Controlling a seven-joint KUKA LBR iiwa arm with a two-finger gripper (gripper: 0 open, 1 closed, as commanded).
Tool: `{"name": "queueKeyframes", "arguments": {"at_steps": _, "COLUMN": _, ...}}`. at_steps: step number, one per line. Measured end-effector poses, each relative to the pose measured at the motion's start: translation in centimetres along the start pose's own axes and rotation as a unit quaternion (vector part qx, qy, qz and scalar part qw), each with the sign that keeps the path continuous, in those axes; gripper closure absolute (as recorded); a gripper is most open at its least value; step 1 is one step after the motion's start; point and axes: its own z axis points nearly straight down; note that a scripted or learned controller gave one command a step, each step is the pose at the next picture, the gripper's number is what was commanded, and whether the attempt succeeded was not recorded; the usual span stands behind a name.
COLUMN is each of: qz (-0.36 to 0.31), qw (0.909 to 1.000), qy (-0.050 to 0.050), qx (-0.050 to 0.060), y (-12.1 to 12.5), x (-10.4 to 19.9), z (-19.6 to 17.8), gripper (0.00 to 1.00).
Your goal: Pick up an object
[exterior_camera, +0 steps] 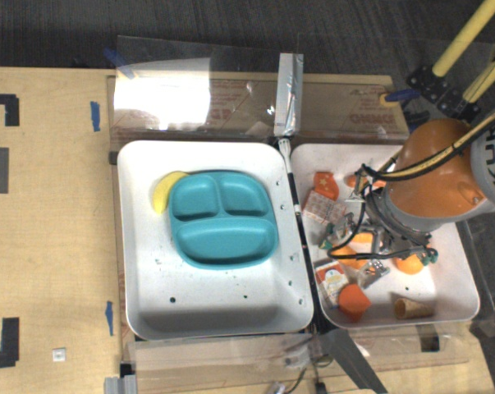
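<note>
Orange-banded grey arm (432, 179) hangs low over your right-hand shallow white bin (465, 290), pincer (378, 249) down among the clutter there. You can't tell whether the pincer is spread or pressed together; the wrist hides it. Nothing visibly lifted, so the pick looks not yet done. Candidates lie close: an orange-red block (354, 300), a brown cone (413, 307), a red packet (326, 185). Left-hand white bin (140, 220) carries a teal divided plastic tray (222, 217) with a yellow banana-shaped piece (162, 190) touching it.

Teal tray (222, 218), yellow banana (162, 191)
</note>
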Motion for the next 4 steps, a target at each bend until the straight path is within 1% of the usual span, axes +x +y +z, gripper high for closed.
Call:
{"name": "queueKeyframes", "arguments": {"at_steps": 1, "qz": 0.019, "qw": 0.9998, "qy": 0.001, "qx": -0.001, "y": 0.1, "x": 0.0, "z": 0.0, "gripper": 0.0}}
{"name": "queueKeyframes", "arguments": {"at_steps": 2, "qz": 0.075, "qw": 0.9972, "qy": -0.001, "qx": 0.0, "y": 0.5, "x": 1.1, "z": 0.0, "gripper": 0.0}}
{"name": "queueKeyframes", "arguments": {"at_steps": 3, "qz": 0.074, "qw": 0.9973, "qy": -0.007, "qx": 0.002, "y": 0.4, "x": 0.7, "z": -1.4, "gripper": 1.0}}
{"name": "queueKeyframes", "arguments": {"at_steps": 4, "qz": 0.059, "qw": 0.9982, "qy": -0.001, "qx": -0.002, "y": 2.8, "x": -8.9, "z": -15.8, "gripper": 1.0}}
